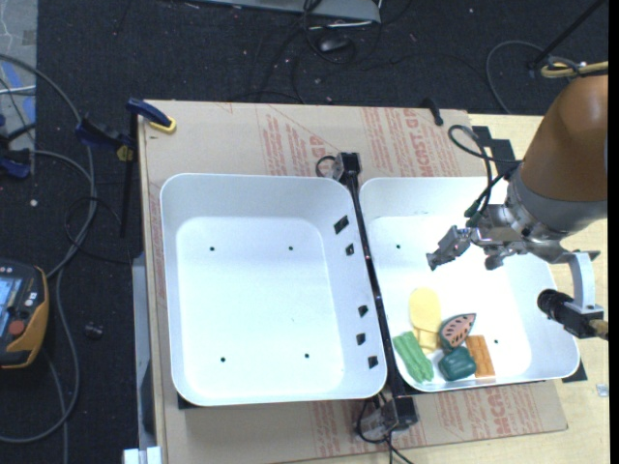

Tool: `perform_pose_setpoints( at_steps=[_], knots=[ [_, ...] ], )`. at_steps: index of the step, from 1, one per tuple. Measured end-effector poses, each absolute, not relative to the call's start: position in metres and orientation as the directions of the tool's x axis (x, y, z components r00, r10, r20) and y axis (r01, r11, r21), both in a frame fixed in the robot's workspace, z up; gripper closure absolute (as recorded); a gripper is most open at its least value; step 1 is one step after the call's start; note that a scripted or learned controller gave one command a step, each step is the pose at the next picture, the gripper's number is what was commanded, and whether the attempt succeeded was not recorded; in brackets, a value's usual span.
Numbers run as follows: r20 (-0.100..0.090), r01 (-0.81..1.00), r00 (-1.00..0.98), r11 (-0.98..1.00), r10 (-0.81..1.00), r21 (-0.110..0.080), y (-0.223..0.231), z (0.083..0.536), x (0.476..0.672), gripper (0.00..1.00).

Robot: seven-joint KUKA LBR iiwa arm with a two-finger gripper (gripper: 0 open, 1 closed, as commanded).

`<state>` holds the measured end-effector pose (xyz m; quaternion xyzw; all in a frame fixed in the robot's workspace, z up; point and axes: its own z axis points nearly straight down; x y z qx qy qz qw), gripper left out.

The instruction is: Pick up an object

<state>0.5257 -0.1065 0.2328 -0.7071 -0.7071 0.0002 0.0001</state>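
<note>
The right bin (pixel 416 206) holds a cluster of small toys near its front edge: a yellow piece (pixel 424 309), a green ridged piece (pixel 413 355), a watermelon slice (pixel 458 328), a teal block (pixel 457 363) and an orange stick (pixel 481 354). My gripper (pixel 446 250) hangs over the middle of the right bin, above and behind the yellow piece, with its dark fingers pointing left. Nothing shows between the fingers. The grey arm with its orange band (pixel 578 129) comes in from the right.
The left bin (pixel 184 201) lies beside the right one, with a black divider bar (pixel 360 249) between them. Both rest on a cardboard sheet (pixel 251 133). Cables and a blue clamp (pixel 106 133) lie on the dark floor around the bench.
</note>
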Motion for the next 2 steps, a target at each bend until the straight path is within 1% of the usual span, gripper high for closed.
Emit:
perform_pose_setpoints(
  at_steps=[1,2],
  knots=[
    [0.001,1.0,0.001,-0.001,1.0,-0.012,-0.131,0.097,0.574,0.0],
    [-0.001,1.0,0.001,-0.001,1.0,0.002,-0.168,0.123,0.629,0.0]
  ],
)
